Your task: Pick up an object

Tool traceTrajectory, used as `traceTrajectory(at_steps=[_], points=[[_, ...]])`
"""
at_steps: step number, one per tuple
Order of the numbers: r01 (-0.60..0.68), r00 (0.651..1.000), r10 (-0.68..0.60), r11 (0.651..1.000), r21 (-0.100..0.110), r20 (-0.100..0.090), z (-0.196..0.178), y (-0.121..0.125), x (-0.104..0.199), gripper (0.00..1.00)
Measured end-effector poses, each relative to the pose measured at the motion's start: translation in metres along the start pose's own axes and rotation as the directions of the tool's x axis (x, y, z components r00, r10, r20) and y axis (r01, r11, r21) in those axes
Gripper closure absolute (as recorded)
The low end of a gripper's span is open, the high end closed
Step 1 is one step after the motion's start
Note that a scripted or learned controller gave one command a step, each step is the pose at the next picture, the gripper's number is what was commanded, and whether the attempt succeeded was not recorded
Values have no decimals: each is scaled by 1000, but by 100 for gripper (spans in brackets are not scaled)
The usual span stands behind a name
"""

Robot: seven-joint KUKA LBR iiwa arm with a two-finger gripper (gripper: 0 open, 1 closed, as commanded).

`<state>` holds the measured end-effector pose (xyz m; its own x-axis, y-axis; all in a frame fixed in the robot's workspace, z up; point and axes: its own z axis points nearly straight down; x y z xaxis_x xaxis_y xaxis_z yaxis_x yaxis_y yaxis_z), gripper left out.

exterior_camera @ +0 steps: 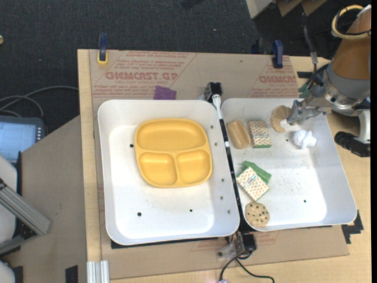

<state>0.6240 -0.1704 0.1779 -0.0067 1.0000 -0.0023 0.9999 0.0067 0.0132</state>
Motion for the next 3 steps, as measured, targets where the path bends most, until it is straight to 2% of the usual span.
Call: traceTrajectory(at_steps=[1,2,3], points=[[-5,1000,5,1000,12,-1,6,-5,-3,0],[-5,1000,5,1000,13,-6,96,14,26,0],[-4,1000,4,1000,4,1,90,45,43,0]])
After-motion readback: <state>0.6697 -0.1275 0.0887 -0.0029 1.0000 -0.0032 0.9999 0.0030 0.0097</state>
